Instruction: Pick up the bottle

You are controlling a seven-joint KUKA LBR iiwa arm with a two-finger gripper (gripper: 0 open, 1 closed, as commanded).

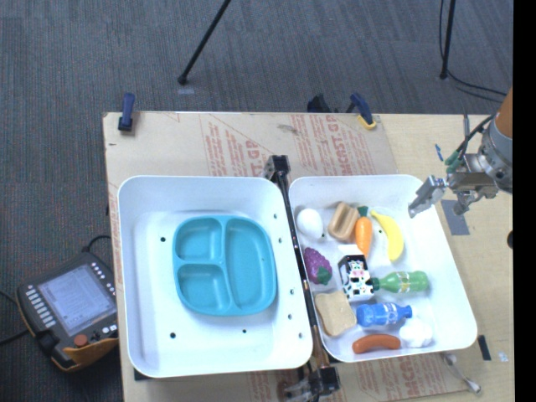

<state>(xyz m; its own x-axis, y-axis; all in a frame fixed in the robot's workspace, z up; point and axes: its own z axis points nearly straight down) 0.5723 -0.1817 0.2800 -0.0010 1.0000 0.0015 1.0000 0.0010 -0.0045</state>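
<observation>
Camera view is showing the gripper point(446, 193) hovering above the upper right rim of the right bin point(466, 308), with its fingers spread apart and nothing between them. Down in this bin the green bottle point(404, 283) is lying on its side beside the blue bottle point(383, 314), among crowded toy food, so I judge a sideways approach is needed.
</observation>
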